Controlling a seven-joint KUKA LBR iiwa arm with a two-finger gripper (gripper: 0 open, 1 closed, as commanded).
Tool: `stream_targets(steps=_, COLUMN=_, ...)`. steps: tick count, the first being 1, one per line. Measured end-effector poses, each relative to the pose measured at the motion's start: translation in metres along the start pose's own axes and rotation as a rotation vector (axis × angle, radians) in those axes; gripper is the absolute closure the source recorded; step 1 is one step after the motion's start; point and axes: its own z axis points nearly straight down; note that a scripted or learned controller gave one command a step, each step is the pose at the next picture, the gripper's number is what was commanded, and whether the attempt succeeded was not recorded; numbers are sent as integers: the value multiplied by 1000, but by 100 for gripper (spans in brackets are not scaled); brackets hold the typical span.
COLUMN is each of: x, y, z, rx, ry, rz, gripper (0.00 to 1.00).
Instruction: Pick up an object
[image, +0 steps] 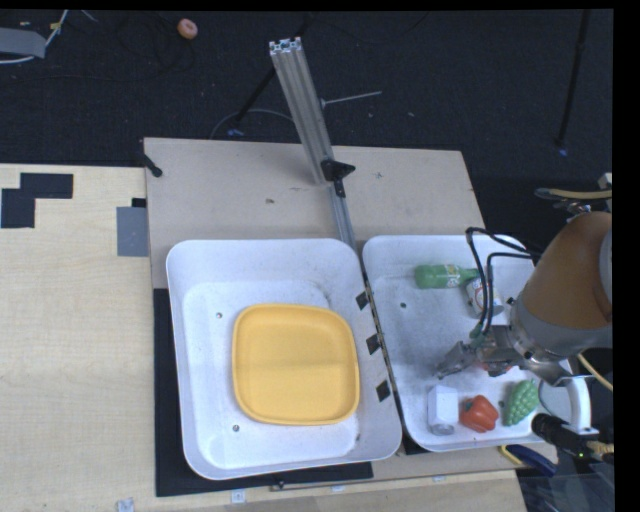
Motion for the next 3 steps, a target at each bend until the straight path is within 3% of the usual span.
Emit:
stream_targets(steps=1, x=0, y=0, z=40, rx=-6, ry=-1, rz=0, gripper=0)
stream_targets(steps=2, x=-1, y=1, z=29, rx=-8, ry=-1, rz=2, gripper=100)
stream_targets(steps=3, x=-2, y=-3, z=-14, rx=-9, ry=-2, rz=1, gripper=100)
